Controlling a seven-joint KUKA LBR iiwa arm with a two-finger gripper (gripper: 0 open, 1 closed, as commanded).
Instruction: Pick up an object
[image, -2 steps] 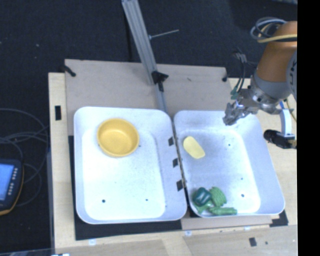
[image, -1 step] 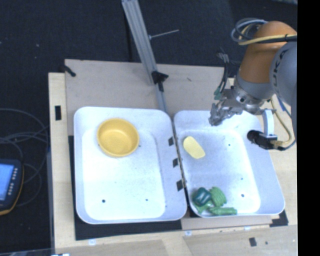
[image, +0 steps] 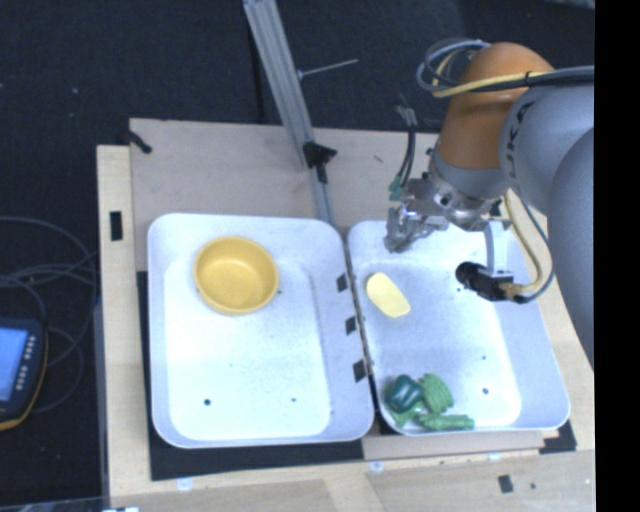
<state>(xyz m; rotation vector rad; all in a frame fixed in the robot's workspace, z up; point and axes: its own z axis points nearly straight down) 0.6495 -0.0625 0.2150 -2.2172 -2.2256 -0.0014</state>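
Note:
A pale yellow oval object (image: 387, 296) lies in the right bin (image: 500, 350), near its left wall. Green toy pieces (image: 424, 400) sit clustered at that bin's front edge. A yellow bowl (image: 236, 274) stands in the left bin (image: 250, 390), toward its back left. My gripper (image: 402, 234) hangs over the right bin's back left corner, above and a little behind the yellow oval. Nothing shows between its fingers, and their spread is unclear.
A slanted metal pole (image: 290, 105) rises behind the bins, ending at a clamp near the divide. A black fitting with cables (image: 485, 281) hangs from the wrist over the right bin. A handheld screen (image: 15, 365) lies off the bench at left.

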